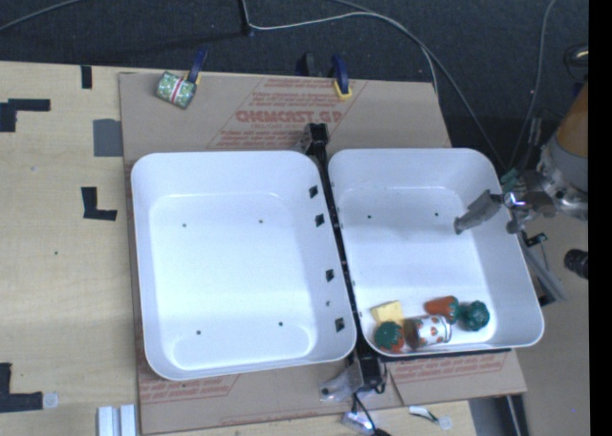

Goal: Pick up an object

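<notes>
The right bin (435, 233) serves as the landmark. Along its near wall, toward the near right corner, lies a small cluster of objects. A yellow block (387, 312) sits at the left of the group, with a green ball (387, 335) just in front of it, near the bin's near left corner. Beside the ball, to the right, stands a small can (430, 331) with red and white on it. An orange piece (440, 306) lies just behind the can, and a dark green lump (470, 315) rests at the right end of the cluster, close to the bin's right wall. The objects sit close together, some touching.

Farther back, over the bin's right rim, the gripper (473, 215) reaches in from the right, well apart from the cluster. One grey finger slants down toward the bin floor; whether the pincer is apart or together cannot be told. Nothing shows between its fingers.

The left bin (229, 267) adjoins the right bin's left wall. Beyond both bins, on the cardboard, a green patterned box (176, 89) lies far off to the left.
</notes>
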You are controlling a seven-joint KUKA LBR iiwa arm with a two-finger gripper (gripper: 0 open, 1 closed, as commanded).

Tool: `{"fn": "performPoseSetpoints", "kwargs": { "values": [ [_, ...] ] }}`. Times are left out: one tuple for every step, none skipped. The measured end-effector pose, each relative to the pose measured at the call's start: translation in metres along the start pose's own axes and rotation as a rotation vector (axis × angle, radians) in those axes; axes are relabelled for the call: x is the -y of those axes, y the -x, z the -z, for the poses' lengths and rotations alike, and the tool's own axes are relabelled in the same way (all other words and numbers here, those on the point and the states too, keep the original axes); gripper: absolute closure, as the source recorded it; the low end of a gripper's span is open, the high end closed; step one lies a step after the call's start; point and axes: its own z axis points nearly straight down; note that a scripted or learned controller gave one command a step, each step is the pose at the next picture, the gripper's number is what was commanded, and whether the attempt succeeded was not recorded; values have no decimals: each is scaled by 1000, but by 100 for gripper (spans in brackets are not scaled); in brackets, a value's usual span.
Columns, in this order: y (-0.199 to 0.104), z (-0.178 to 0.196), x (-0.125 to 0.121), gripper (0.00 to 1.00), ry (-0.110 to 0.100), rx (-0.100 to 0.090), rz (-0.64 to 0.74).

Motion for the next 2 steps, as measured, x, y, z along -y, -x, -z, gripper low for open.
{"fn": "performPoseSetpoints", "kwargs": {
  "values": [
    [0, 4, -2, 0, 8, 2, 1],
    [-2, -48, -11, 0, 3, 1, 2]
  ]
}}
